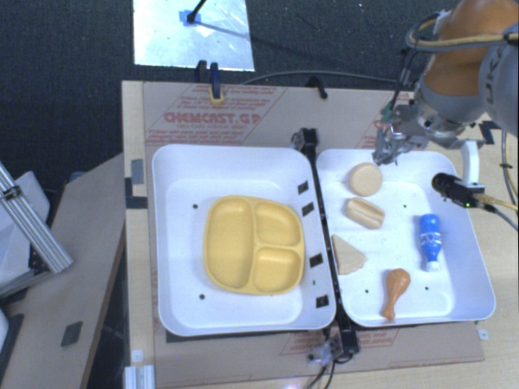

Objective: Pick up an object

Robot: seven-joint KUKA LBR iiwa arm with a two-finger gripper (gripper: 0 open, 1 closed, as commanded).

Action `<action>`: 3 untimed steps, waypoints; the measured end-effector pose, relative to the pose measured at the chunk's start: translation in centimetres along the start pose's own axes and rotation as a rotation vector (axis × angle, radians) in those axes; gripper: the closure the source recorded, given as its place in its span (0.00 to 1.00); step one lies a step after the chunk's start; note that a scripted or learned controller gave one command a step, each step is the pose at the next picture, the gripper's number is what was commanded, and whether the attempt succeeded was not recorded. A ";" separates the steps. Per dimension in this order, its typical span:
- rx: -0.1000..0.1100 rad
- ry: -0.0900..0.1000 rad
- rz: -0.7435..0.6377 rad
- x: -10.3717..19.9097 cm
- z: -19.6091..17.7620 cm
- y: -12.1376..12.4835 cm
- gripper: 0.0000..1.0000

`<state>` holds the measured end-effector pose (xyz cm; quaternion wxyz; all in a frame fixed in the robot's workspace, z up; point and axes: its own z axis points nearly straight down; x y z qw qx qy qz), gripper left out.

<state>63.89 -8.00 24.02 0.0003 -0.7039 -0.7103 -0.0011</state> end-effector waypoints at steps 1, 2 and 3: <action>0.003 0.000 0.001 4.9 1.4 -1.9 1.00; 0.000 0.001 -0.001 10.6 0.5 -3.2 1.00; 0.002 -0.001 0.000 14.8 1.1 -5.7 1.00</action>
